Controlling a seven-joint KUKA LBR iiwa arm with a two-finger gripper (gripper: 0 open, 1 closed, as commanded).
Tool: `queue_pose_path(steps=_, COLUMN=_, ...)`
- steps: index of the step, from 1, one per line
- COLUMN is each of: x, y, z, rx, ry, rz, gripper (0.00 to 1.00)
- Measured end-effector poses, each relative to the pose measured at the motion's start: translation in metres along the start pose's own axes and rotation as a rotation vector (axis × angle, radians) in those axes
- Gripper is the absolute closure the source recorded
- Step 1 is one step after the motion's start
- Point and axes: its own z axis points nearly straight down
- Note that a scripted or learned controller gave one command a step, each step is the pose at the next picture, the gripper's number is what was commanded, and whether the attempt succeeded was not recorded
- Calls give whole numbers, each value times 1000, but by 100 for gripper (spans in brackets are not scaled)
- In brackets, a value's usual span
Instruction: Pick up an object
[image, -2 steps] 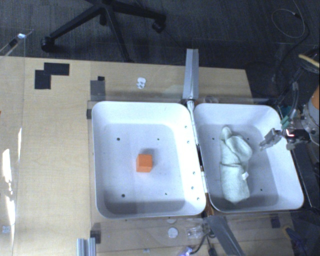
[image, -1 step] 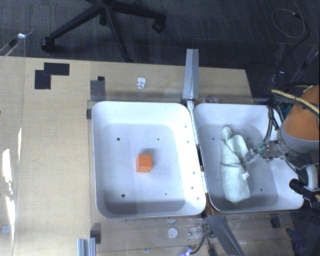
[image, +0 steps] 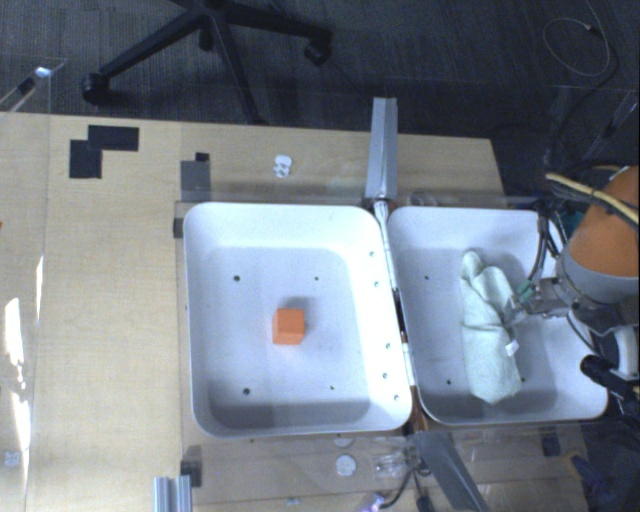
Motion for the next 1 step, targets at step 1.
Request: queue_pose_path(steps=1, x=30, y=35, z=-97, rx=5, ry=-1, rz=131, gripper=100)
